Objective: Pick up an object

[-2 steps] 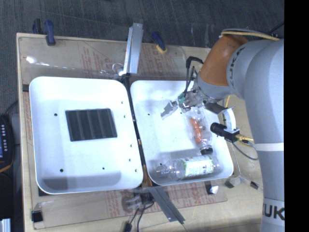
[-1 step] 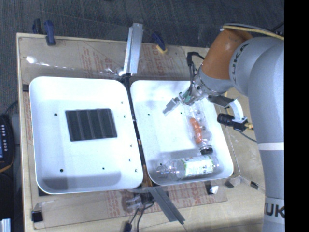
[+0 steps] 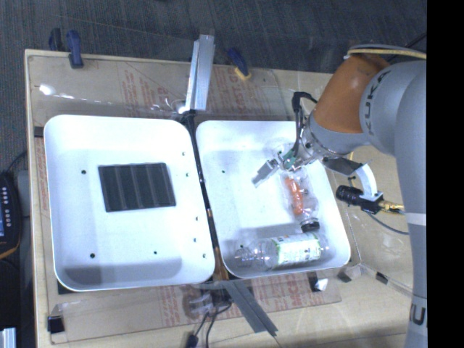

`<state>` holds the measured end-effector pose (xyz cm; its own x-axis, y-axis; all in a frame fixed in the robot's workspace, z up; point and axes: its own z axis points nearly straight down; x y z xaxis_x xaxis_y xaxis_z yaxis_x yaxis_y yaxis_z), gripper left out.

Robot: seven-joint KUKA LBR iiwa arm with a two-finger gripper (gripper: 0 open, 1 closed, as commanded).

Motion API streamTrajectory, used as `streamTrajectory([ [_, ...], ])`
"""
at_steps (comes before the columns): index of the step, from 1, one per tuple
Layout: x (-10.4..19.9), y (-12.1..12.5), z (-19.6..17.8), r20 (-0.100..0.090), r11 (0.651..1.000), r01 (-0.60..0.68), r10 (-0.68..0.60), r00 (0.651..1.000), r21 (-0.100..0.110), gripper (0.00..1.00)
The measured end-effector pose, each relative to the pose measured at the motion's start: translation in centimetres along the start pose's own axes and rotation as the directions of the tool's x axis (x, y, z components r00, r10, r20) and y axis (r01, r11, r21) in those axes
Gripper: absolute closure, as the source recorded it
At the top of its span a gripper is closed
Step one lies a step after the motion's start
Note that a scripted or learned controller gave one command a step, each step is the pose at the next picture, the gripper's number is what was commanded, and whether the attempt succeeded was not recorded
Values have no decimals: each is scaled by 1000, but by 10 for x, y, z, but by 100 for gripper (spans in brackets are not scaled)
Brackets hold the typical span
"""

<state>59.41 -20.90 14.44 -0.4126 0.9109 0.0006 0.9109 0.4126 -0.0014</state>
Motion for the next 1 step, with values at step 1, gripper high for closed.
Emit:
streamTrajectory([
  [1, 7, -13, -14, -2, 1000, 10, -10, 1000, 1, 0],
])
